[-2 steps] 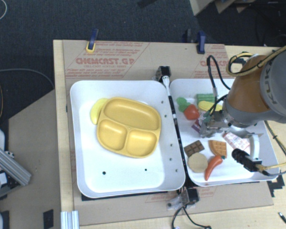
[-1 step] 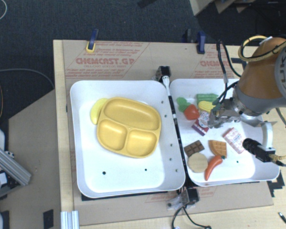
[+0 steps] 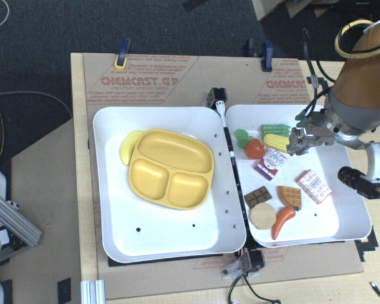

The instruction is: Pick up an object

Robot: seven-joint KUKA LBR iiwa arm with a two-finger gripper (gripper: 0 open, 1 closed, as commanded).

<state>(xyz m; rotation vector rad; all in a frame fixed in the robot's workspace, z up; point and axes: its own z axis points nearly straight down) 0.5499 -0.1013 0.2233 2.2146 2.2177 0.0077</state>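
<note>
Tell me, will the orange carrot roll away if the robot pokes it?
The carrot looks long, rounded and tapered, so it would probably roll or swing in a curve. It looks like smooth toy plastic, likely light, stiff and a bit slippery. The cookie beside it might stop it.

Even, bright overhead light falls across my bench, and the two shallow white plastic bins [image 3: 158, 246] come close to washing out. Soft highlights shine on the glossy yellow divided plastic tray [image 3: 171, 168], which casts only a faint shadow. The dark carpet [image 3: 82, 14] behind swallows detail. My grey arm with its orange band [image 3: 361, 75] looks slightly soft; the whole frame is grainy and low-resolution.
</note>
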